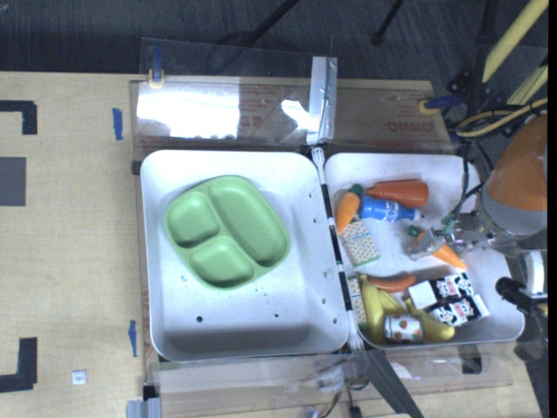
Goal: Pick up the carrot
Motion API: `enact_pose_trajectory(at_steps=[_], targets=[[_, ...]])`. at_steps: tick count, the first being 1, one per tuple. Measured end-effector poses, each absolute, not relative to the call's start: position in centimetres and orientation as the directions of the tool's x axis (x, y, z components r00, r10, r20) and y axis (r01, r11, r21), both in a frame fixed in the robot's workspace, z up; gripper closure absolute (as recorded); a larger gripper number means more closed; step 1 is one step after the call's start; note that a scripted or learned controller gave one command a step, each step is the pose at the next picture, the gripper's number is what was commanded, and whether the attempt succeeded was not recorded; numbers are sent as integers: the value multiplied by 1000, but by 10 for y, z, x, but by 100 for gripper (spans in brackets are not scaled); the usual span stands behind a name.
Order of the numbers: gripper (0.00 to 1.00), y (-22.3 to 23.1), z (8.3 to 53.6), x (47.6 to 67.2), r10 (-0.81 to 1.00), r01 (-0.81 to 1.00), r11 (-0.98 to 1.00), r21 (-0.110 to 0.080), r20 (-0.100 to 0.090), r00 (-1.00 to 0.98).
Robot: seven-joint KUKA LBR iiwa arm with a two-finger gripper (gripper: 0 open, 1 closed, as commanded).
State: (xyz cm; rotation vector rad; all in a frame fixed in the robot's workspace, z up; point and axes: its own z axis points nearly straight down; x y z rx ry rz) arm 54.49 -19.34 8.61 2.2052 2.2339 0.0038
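Observation:
A small orange carrot (347,210) with a green top lies near the left wall of the right bin (452,171), tilted, beside a blue bottle (388,209). My gripper (427,239) hangs low over the middle of that bin, to the right of the carrot and apart from it. A small orange wedge (450,255) pokes out just below and right of the gripper; I cannot tell what it is or whether it is held. The grey arm with its orange band (522,181) comes in from the right.
A long orange-red piece (401,191), a waffle-patterned square (361,245), a red chili (393,281), bananas (374,307), a can (403,327) and a black-and-white box (454,296) share the right bin. The left bin (287,320) holds a green divided plate (227,229).

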Motion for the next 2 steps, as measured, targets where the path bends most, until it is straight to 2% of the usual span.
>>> enact_pose_trajectory(at_steps=[1, 2], targets=[[100, -194, 97, 546, 1000, 1000, 11, 7, -2, -11], [100, -165, 202, 614, 997, 997, 84, 2, -2, -83]])
